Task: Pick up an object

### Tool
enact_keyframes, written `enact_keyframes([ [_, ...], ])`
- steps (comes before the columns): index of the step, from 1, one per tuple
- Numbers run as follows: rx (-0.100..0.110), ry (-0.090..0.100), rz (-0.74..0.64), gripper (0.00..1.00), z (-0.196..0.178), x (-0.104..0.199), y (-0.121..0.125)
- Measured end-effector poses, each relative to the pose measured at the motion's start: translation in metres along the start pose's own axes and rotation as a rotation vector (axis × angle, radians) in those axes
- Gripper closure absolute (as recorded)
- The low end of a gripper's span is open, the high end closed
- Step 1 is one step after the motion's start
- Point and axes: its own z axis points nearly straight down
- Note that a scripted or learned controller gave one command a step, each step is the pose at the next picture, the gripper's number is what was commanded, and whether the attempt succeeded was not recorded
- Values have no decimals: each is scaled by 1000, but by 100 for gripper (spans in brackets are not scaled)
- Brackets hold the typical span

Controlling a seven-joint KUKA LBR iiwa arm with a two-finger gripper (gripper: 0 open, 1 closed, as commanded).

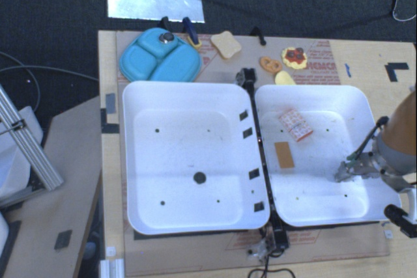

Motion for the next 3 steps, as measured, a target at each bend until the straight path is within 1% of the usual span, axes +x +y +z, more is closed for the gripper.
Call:
enact_keyframes([
  [1,-3,-6,-2,100,-1,46,0],
  [2,5,12,-3,100,0,3,10],
  [3,-2,-1,-6,100,0,86,0],
])
